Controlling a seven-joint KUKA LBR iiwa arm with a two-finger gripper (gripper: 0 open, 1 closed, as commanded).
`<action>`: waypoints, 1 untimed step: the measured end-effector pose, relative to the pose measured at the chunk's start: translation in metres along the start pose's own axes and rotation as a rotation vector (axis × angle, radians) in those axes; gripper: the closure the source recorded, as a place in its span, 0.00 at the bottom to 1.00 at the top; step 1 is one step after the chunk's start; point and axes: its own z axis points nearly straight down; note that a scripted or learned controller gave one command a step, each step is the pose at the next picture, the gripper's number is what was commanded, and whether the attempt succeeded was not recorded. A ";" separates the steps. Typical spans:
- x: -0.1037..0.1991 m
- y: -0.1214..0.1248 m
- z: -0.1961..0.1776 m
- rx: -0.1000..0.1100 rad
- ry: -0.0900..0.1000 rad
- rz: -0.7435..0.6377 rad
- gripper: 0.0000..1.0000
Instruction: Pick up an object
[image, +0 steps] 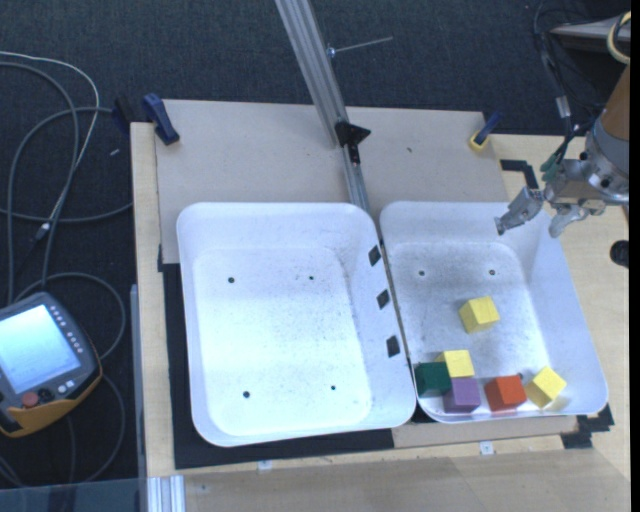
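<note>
The gripper (537, 218) is hovering over the right bin's (570, 290) far right corner, its two fingers spread wide and gripping nothing. Six blocks are lying in that bin. A yellow block (479, 313) is sitting alone near the middle, rotated slightly askew to the bin's walls; being cube-like, it is showing no clear long axis. The green (432, 378), second yellow (458, 362), purple (462, 393), orange (504, 392) and third yellow (548, 385) blocks are clustering along the near wall.

You see a grey metal gripper (537, 217) with two pale, slim fingers (513, 217). Above it sits an orange band (619, 100). Black cables (556, 70) trail beside the wrist.
</note>
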 end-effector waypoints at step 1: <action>0.031 -0.032 0.135 0.008 0.004 0.001 0.00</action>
